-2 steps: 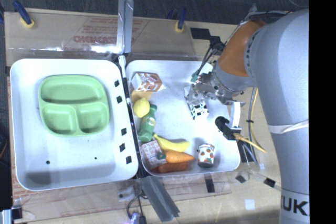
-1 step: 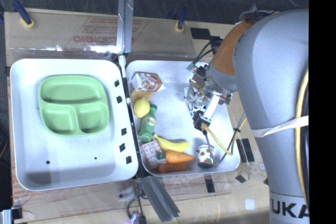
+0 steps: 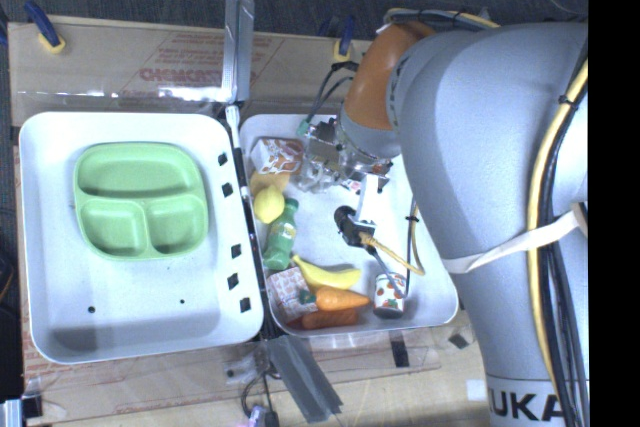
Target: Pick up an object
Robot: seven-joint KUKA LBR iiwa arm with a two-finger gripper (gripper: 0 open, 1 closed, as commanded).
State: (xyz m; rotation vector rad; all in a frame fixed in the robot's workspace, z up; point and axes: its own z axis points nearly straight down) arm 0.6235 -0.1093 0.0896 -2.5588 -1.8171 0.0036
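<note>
**A:** Yellow lemon point(image 3: 268, 205), the small round one — that looks the likeliest thing to pick. It lies against the left wall of the right-hand white bin point(image 3: 438, 313), roughly midway along that wall, touching the green plastic bottle point(image 3: 281, 240) just below it.

**B:** And the jaws point(image 3: 318, 165)?

**A:** Low in the far part of the same bin, near its far-left corner, close to a red-and-white printed packet point(image 3: 279, 155). The metal parts blur together there, so I cannot tell whether they are parted or closed, and I see nothing held between them.

**B:** So which way does the lemon lie from them?

**A:** Toward the left wall and a little toward the near edge of the bin: close by, not under them. Being round, it has no long axis to line up with.

**B:** The other candidates?

**A:** The bottle runs lengthwise along the left wall. The yellow banana point(image 3: 328, 273) and orange carrot point(image 3: 340, 299) lie crosswise near the bin's near edge, farther off. My judgement: a short shift toward the left wall is needed, and that wall may crowd one side of the grasp.

**B:** The left bin?

**A:** It holds a green divided plate point(image 3: 142, 199), well apart.
</note>
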